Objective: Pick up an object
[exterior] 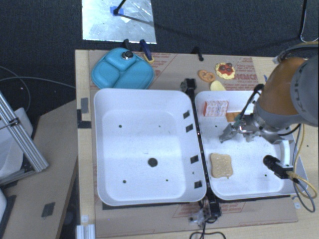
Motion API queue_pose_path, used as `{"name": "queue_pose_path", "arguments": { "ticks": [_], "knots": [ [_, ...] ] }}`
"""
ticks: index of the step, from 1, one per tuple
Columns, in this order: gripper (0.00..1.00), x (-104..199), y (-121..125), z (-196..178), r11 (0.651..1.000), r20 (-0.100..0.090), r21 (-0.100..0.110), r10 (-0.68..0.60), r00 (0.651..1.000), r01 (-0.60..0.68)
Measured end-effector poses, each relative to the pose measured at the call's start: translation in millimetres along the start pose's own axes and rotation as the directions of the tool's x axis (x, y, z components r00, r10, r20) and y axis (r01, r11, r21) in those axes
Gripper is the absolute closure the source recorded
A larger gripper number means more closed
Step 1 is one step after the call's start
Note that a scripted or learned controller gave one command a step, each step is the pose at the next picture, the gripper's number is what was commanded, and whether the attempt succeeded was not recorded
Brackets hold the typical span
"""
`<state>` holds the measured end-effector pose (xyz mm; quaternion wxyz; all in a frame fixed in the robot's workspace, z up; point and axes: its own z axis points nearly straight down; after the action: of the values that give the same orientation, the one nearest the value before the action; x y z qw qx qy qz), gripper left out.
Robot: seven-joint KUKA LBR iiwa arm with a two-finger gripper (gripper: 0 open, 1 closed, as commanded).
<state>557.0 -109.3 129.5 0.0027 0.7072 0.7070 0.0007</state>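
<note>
Toast slice [221,165] is your nearest candidate: it lies flat on the floor of the right bin [249,185], towards the front edge and close to the centre divider. The gripper [234,132] hangs behind it and slightly right, tilted towards the divider. Whether its fingers are parted or closed, you cannot tell (they blur into the wrist hardware). Square the wrist over the toast and descend straight, because a flat piece gives little edge to catch. Counted from the toast outward: one toast slice, one red-and-white carton [215,108] at the back of that bin, one orange block [232,116] beside it, two white bins, the left bin [144,148] bare but for a dark spot.
</note>
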Motion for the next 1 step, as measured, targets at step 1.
{"name": "queue_pose_path", "arguments": {
  "ticks": [1],
  "knots": [
    [0.0, 11.4, 51.9, 46.5, 1.0, -0.002, 0.0, -0.007, 1.0, 0.007]
  ]
}}
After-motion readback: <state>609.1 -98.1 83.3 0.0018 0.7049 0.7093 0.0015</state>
